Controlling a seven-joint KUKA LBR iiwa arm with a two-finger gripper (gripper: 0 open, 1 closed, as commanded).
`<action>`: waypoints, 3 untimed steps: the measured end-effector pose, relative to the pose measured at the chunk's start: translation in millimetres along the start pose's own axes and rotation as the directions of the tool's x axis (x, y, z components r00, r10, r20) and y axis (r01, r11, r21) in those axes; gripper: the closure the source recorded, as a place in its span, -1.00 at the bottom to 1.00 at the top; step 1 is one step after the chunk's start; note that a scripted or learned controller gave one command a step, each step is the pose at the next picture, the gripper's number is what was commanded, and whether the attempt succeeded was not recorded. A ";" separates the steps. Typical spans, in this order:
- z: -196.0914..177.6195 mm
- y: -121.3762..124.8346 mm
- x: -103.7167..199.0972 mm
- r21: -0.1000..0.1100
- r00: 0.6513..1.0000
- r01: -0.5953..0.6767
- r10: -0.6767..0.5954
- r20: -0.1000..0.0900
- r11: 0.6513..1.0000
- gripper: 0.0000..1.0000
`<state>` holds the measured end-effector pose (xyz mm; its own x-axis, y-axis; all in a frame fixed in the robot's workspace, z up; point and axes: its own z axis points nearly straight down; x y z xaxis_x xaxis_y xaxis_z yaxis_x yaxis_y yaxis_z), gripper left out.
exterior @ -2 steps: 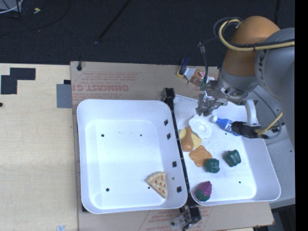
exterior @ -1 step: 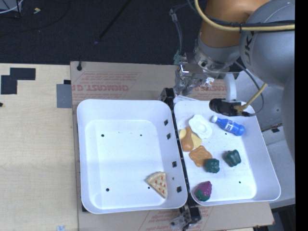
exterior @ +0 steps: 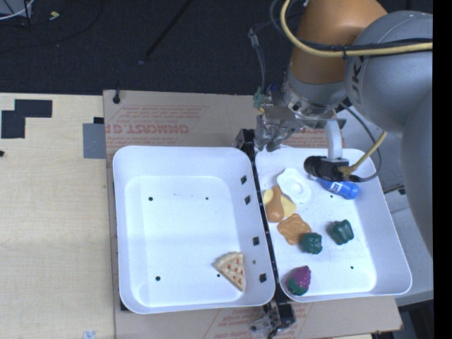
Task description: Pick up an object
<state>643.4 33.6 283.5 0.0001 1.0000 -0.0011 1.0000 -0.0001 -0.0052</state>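
My gripper hangs over the back left corner of the right bin, by the wall between the two bins. Nothing shows in its grasp. In front of it in the right bin lie a white fried-egg toy, a yellow-orange piece and an orange piece. Further forward sit a dark green lump, a green pepper and a magenta fruit. A blue object lies toward the back right.
The left bin holds a tan pizza-like wedge at its front right corner. Both bins rest on a cardboard sheet. The arm's grey bulk looms over the right bin's back right side.
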 end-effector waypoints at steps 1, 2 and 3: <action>50.6 -0.6 64.9 0.003 1.000 0.005 -0.005 -0.002 1.000 1.00; 77.2 -0.4 137.4 0.000 1.000 0.006 -0.006 -0.002 1.000 1.00; 59.9 0.0 214.8 -0.005 1.000 0.008 -0.008 -0.003 1.000 1.00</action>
<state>643.1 248.4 223.4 -0.0076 1.0000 0.0019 1.0000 0.0076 -0.0007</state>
